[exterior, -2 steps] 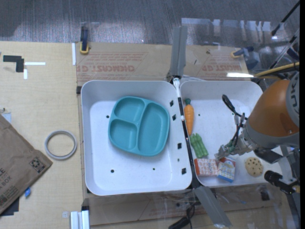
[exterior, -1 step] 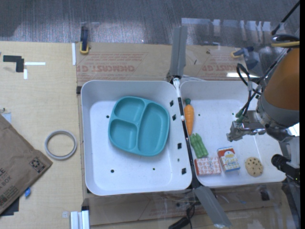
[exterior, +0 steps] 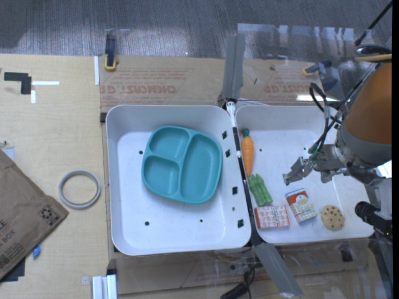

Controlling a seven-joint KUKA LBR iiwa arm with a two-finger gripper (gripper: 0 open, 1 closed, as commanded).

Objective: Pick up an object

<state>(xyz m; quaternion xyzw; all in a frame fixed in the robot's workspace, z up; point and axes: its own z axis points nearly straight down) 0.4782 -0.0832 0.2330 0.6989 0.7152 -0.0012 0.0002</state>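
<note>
In the right bin (exterior: 280, 126) lie an orange carrot (exterior: 247, 152), a green pea pod (exterior: 260, 190), a red-and-white box (exterior: 272, 217), a small carton (exterior: 300, 205) with a red label, and a cookie (exterior: 332, 217). My gripper (exterior: 308, 169) hangs over the right bin's middle, just above and slightly behind the small carton. Its fingers are spread apart with nothing between them. The left bin (exterior: 124, 167) holds a teal divided plate (exterior: 182, 164).
A roll of tape (exterior: 80, 188) lies on the bench left of the bins, with a brown cardboard box (exterior: 22, 217) at the far left. A grey divider (exterior: 234, 67) stands behind the seam between the bins. The arm's orange band (exterior: 374, 104) looms at right.
</note>
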